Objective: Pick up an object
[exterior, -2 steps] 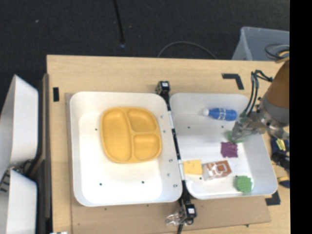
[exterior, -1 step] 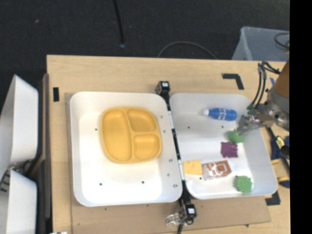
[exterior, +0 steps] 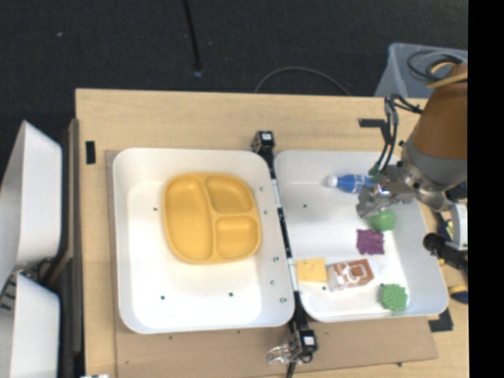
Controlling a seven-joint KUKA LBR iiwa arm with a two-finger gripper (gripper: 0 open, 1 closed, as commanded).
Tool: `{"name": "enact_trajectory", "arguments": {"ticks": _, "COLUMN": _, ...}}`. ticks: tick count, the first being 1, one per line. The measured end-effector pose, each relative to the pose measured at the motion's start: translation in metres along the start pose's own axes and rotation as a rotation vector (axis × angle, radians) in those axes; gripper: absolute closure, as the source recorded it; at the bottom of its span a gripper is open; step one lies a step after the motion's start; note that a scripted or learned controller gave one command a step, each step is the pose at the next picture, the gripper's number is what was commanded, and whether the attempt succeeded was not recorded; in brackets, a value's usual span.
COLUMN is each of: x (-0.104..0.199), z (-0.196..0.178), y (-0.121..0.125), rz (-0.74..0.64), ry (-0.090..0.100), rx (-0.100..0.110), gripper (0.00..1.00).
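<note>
My gripper (exterior: 380, 206) hangs low over the right bin (exterior: 315, 179), near its far right part. Directly under it lies a small green object (exterior: 384, 220), partly covered by the gripper. A blue and white bottle (exterior: 349, 183) lies just to its left. A purple bumpy object (exterior: 370, 241) sits below the green one. Toward the bin's front lie a yellow block (exterior: 311, 271), an orange and white packet (exterior: 351, 274) and a green bumpy ball (exterior: 393, 296).
The left bin (exterior: 142, 290) holds a yellow divided plate (exterior: 211, 216). A black clip (exterior: 263, 141) sits at the far end of the divider between the bins. White containers (exterior: 35, 203) stand off the bench's left side.
</note>
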State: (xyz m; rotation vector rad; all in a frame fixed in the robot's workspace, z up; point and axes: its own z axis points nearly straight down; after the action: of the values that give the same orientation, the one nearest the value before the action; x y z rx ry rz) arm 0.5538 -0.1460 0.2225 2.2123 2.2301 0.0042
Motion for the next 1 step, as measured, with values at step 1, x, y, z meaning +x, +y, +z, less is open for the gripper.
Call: {"name": "enact_trajectory", "arguments": {"ticks": 1, "x": 0.0486, "z": -0.0139, "y": 0.0151, "rz": 0.0, "ry": -0.001, "rx": -0.001, "gripper": 1.0}}
